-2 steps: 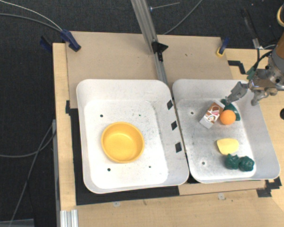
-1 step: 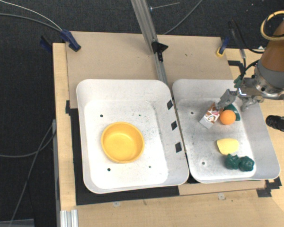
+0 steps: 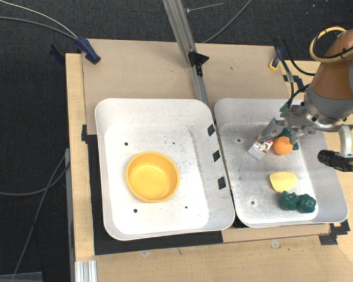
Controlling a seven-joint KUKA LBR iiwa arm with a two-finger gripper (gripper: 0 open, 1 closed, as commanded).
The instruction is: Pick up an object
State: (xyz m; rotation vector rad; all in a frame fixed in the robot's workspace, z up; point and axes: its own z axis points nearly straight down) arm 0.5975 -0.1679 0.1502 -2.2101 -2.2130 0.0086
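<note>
One arm: grey, orange-banded, reaching in over the right-hand white bin (image 3: 335,201).
End effector (image 3: 285,135): low above the small round orange ball (image 3: 283,146), which serves as landmark; whether its tips are spread or pressed together cannot be told, and nothing is seen between them.
Nearest neighbour: a small white packet with red print (image 3: 260,148), just left of the ball, possibly touching it.
Further out: a pale yellow soft wedge (image 3: 283,181) below the ball, and a dark green lumpy toy (image 3: 297,202) lower still, near the bin's front rim.
Far left of the ball: a round yellow plastic bowl (image 3: 152,175) in the left-hand white bin (image 3: 115,122).
Surface (image 3: 141,63): light wood, carrying both bins.
Step in hand: probably lining up on the ball.
Doing it well: centre squarely over the ball, descend straight, keep clear of the packet so one thing alone is caught, then close gently since a ball rolls.
</note>
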